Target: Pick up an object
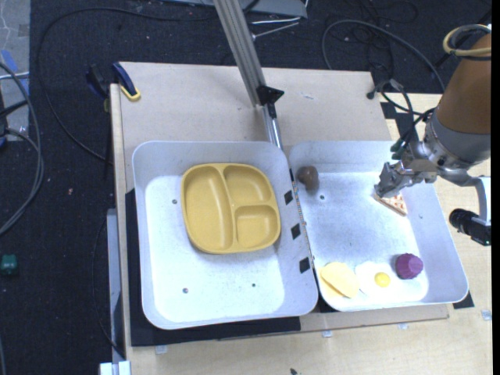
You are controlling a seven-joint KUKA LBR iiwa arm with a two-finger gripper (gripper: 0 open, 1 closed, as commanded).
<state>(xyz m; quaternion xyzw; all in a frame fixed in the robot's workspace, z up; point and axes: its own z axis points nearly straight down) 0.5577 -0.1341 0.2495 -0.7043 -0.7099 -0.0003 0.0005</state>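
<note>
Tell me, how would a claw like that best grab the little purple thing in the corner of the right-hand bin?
Probably straight from above, closing across its middle. The purple object looks small and rounded, so no side is clearly better, but the bin's rim lies close on its right and the fried egg on its left. Fingers set toward the near and far sides would likely find the most room.

A pale wooden table (195, 104) is carrying two shallow white bins, sitting side by side and touching along their inner edges. The left bin (156, 287) is lying toward the table's front left, over a dark mat (134, 330) that is showing along its left and front edges. The right bin (351, 162) is sitting at the front right. A slanted metal pole (242, 41) is meeting the table behind the bins, and a small blue and yellow clamp (125, 83) is gripping the back left corner.
</note>
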